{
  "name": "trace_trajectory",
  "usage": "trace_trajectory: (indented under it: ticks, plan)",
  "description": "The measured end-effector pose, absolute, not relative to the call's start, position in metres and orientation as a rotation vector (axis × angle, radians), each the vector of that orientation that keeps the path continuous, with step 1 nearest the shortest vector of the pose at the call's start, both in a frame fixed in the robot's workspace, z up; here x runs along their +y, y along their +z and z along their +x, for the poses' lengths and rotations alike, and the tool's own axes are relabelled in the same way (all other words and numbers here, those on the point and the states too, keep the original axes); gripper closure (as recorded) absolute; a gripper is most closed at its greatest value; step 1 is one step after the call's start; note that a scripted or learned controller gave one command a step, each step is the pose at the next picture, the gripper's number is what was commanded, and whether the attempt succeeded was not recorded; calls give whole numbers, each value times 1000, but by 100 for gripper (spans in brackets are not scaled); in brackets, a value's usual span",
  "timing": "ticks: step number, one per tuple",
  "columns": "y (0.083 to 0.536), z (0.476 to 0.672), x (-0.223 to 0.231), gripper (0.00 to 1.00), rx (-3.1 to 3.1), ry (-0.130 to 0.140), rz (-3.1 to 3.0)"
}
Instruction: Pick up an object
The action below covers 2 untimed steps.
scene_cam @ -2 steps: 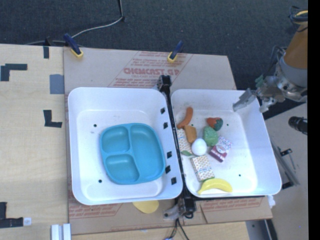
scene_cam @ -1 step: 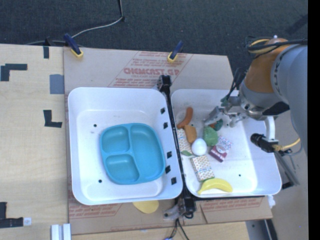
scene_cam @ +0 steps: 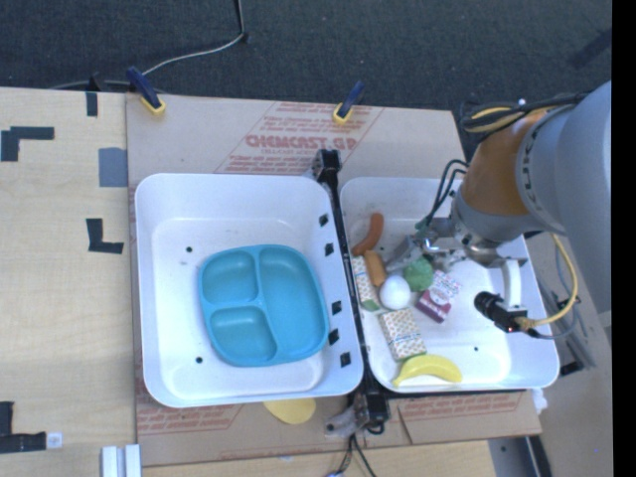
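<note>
The right bin [scene_cam: 517,361] holds a cluster of small items: a brown sausage [scene_cam: 370,231], an orange carrot [scene_cam: 375,266], a white egg [scene_cam: 395,292], a green lump [scene_cam: 418,273], a maroon packet [scene_cam: 433,307], a patterned box [scene_cam: 402,334] and a yellow banana [scene_cam: 428,370]. My gripper [scene_cam: 429,250] is low in this bin, just above the green lump and right of the carrot. The wrist hides what lies directly under it.
The left bin [scene_cam: 164,217] holds a blue divided plate [scene_cam: 263,302]. A black divider [scene_cam: 340,256] runs between the bins. A yellow disc [scene_cam: 290,409] lies on the cardboard in front of the left bin. Cables [scene_cam: 517,311] hang by the arm over the right bin.
</note>
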<state>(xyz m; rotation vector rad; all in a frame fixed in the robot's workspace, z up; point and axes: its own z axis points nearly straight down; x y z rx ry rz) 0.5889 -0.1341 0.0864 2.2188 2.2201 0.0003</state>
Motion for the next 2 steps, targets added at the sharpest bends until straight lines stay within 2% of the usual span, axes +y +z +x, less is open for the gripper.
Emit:
trace_trajectory:
  ticks: [1,2]
  plan:
    - [97,590,-135,100,2217,1,2216]
    - [185,615,-73,100,2224,1,2218]
